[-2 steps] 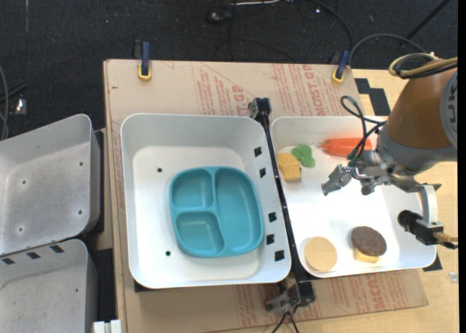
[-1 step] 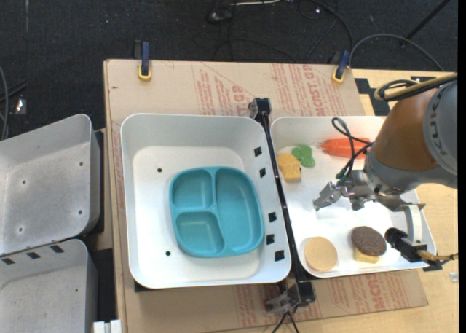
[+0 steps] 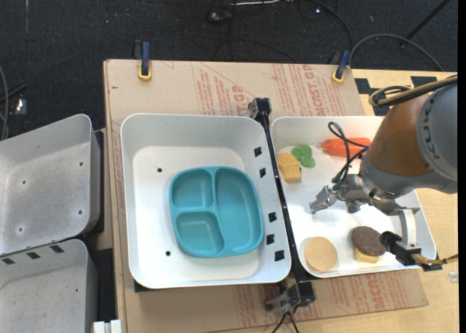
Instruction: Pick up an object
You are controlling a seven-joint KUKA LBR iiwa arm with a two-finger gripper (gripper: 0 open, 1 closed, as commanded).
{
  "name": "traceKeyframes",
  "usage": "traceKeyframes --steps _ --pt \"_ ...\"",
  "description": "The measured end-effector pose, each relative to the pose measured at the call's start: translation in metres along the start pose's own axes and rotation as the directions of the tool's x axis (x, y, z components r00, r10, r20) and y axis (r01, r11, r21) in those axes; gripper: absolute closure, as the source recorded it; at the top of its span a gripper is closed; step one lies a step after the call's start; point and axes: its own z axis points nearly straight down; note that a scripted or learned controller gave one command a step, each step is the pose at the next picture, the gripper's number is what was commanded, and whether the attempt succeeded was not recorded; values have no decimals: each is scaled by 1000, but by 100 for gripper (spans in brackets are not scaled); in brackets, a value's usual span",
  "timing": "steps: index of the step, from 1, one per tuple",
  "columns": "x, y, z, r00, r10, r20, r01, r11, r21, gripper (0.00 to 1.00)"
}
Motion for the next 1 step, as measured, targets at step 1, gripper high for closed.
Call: traceKeyframes --steps 1 --pt "0 0 -11 1000 1 0 -1 1000 -2 100"
